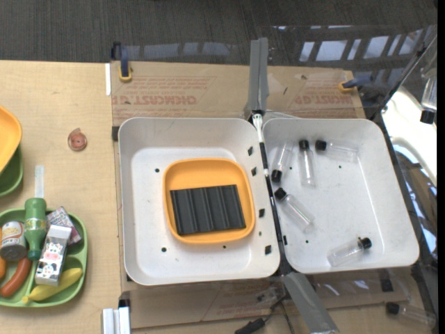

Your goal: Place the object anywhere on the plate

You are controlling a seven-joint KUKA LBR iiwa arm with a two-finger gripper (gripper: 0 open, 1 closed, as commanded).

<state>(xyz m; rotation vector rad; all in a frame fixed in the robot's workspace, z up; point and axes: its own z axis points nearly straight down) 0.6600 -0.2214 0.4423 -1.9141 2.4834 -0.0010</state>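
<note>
An orange plate [208, 175] sits in the left white bin [139, 186], and a dark ribbed rectangular object [208, 209] lies flat on it, toward its front half. The right white bin [389, 186] holds several clear plastic vials with black caps: one near the back [305, 161], one beside it [332, 149], one along the left wall [281, 164], one in the middle left [292, 207] and one at the front right [349, 250].
On the wooden table to the left stands a green tray [76, 270] with toy food and a small bottle [35, 228]. An orange and green bowl [8, 152] sits at the left edge. A small pink disc [77, 140] lies on the table.
</note>
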